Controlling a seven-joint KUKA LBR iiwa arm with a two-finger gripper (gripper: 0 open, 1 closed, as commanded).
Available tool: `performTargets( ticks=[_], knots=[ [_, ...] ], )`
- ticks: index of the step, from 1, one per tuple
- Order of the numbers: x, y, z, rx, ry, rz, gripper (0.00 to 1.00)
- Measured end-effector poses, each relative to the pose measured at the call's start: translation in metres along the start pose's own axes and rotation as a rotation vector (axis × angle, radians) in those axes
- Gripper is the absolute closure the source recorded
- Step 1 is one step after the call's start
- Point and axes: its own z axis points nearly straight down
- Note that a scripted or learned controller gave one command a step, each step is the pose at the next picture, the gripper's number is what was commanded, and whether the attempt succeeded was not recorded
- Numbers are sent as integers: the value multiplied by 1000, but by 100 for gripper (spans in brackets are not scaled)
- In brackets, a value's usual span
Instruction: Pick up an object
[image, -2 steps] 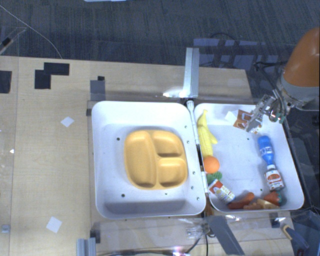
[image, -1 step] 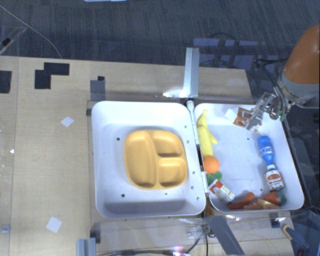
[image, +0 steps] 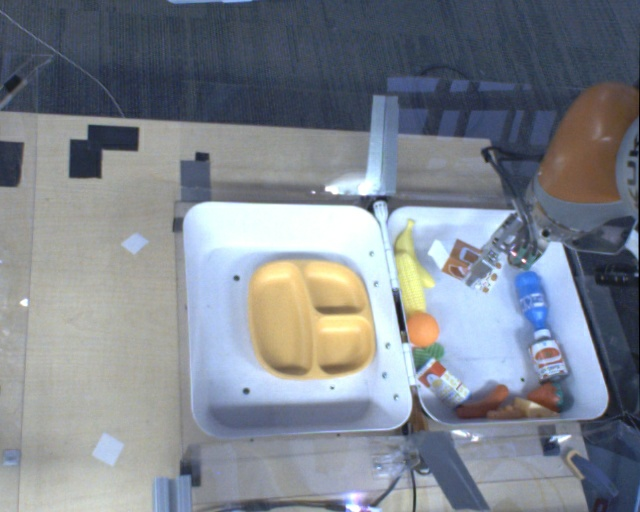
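Note:
My gripper (image: 512, 245) hangs over the far part of the right bin (image: 590, 385), below the arm's orange band (image: 590, 140). Just to its left lies a small brown and white packet (image: 466, 262), whose right end reaches up to the fingertips; I cannot tell whether they touch. A blue bottle (image: 530, 295) lies right below the gripper, with a red-labelled sauce bottle (image: 547, 355) nearer the front. Along the bin's left wall lie a banana (image: 405, 240), a corn cob (image: 413, 282), an orange (image: 423, 328) and a green item (image: 430, 353).
A small red and white carton (image: 443, 381) and several red and orange items (image: 505, 400) lie along the right bin's front wall. The left bin (image: 215, 300) holds a yellow divided tray (image: 308, 318). A metal post (image: 384, 150) stands behind the wall between the bins.

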Motion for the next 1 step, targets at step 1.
performTargets(
  ticks=[1],
  knots=[
    [-2,2,-13,-4,-8,-5,100]
  ],
)
